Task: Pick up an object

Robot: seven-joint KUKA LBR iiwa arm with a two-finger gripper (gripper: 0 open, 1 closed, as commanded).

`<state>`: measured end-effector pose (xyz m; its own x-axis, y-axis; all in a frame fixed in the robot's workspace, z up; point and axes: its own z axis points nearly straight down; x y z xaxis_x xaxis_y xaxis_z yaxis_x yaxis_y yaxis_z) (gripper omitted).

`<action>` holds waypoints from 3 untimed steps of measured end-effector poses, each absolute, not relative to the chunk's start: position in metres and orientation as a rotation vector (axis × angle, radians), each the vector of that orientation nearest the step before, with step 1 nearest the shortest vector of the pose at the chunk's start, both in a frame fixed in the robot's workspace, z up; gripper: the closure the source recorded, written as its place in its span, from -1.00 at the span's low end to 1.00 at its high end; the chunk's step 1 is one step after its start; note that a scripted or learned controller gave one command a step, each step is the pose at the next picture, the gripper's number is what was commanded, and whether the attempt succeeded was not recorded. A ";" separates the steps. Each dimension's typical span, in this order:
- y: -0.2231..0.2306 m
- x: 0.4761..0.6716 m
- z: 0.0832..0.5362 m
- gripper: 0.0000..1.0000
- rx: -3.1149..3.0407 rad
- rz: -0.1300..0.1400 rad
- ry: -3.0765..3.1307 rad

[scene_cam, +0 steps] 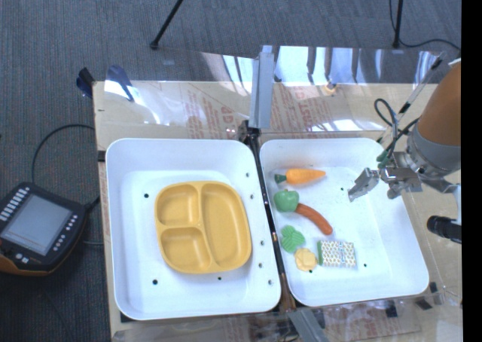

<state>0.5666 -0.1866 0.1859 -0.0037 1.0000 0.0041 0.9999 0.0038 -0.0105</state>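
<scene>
Five small toy foods lie in the right-hand white bin (392,273), gathered along its left side, any of them a fair pick. Farthest from the viewer is an orange carrot (303,176) lying on its side. Just nearer sits a round green piece (286,200), touching the end of a red-orange pepper (315,218) that slants toward the near right. Nearer again are a leafy green piece (291,239), a small yellow piece (305,260) and a speckled rectangular block (337,253), close together. The gripper (376,181) hangs over the bare right half of this bin, well apart from all five, reaching in from the right on a grey arm (437,148). Its fingers look spread with nothing between them, though at this size and slant the gap is hard to read. Judging by that empty stance above clear floor, no object has been chosen yet; the carrot and pepper lie nearest its reach. The left-hand bin (128,182) holds a yellow divided plate (202,226), likely there as a place to set things down.
</scene>
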 end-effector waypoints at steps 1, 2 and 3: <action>-0.146 0.581 0.084 -1.00 -2.229 0.006 -2.204; -0.092 0.533 0.083 -1.00 -2.269 0.008 -2.155; -0.103 0.473 0.084 -1.00 -2.169 0.007 -2.256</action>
